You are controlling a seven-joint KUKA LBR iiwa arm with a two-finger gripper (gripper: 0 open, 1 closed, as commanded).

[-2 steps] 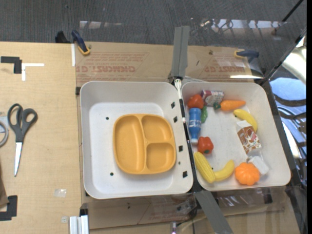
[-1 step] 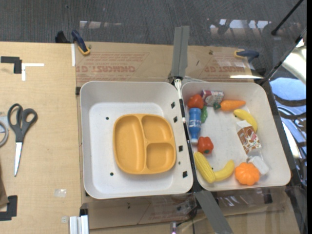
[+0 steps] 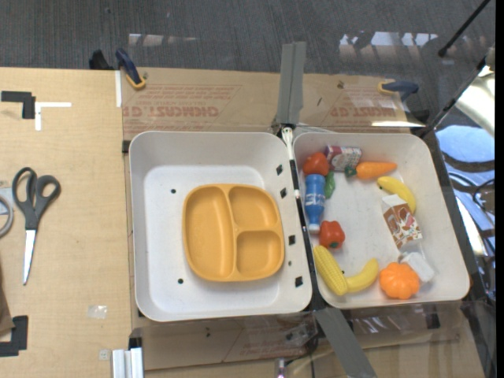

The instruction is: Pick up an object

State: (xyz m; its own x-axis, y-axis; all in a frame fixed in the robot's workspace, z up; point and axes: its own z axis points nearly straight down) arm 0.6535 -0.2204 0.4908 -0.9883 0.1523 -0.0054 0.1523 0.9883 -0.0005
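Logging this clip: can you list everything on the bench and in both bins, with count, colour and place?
bins: 2, white, side by side mid-bench
divided plate: 1, yellow-orange, left bin
bottle: 1, blue, right bin, left side
peppers: 2, red, right bin, left side
carrot: 1, orange, right bin, top
bananas: 2, yellow, right bin
corn: 1, yellow, right bin, bottom
pumpkin: 1, orange, right bin, bottom right
carton: 1, brown-white, right bin
scissors: 1, grey-handled, bench far left

Light wooden desk (image 3: 63,290) against dark grey carpet floor (image 3: 236,14). Cardboard sheet (image 3: 197,101) lies clamped at the rear with blue clamps (image 3: 130,69). Scissors (image 3: 33,211) rest at the left.
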